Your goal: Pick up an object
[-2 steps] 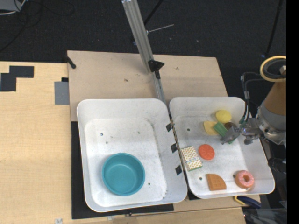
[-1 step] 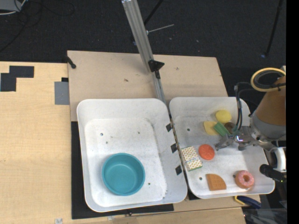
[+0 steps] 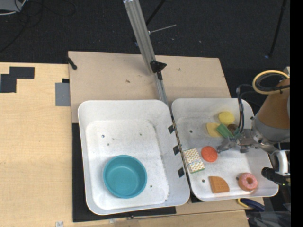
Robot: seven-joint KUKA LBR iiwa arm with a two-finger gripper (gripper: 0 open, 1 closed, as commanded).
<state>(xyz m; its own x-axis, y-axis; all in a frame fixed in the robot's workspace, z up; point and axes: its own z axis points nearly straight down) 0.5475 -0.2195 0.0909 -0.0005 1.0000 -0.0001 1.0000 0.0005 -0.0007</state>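
**A:** Where is the end effector (image 3: 221, 147) seen?

**B:** It is seen low over the right bin (image 3: 188, 109), reaching in from the right edge. Its dark tip is placed just beside the red-orange ball (image 3: 209, 154), on the ball's upper right. Whether anything is gripped, or how the tip is set, cannot be told; the tip is too dark and small.

**A:** How much open room is left around it?

**B:** Bare white floor is seen in the bin's upper left part and in a strip between the ball and the near rim. The far right side is taken up by the grey arm (image 3: 272, 126) with its orange band.

**A:** What is crowded around the tip?

**B:** A green piece (image 3: 224, 130) is lying right at the wrist, with a yellow block (image 3: 213, 128) beside it and a yellow round object (image 3: 226, 117) further back. A checkered block (image 3: 193, 160) is set against the dividing wall, left of the ball. Near the front rim an orange wedge (image 3: 218, 184) and a pink doughnut (image 3: 247, 181) are laid apart from each other.

**A:** And the other side?

**B:** The left bin (image 3: 90, 112) is occupied by a teal bowl (image 3: 125, 176) in its near half, well apart from the arm. Both bins are carried on the desk (image 3: 33, 150), and a metal post (image 3: 142, 32) is slanted up behind them.
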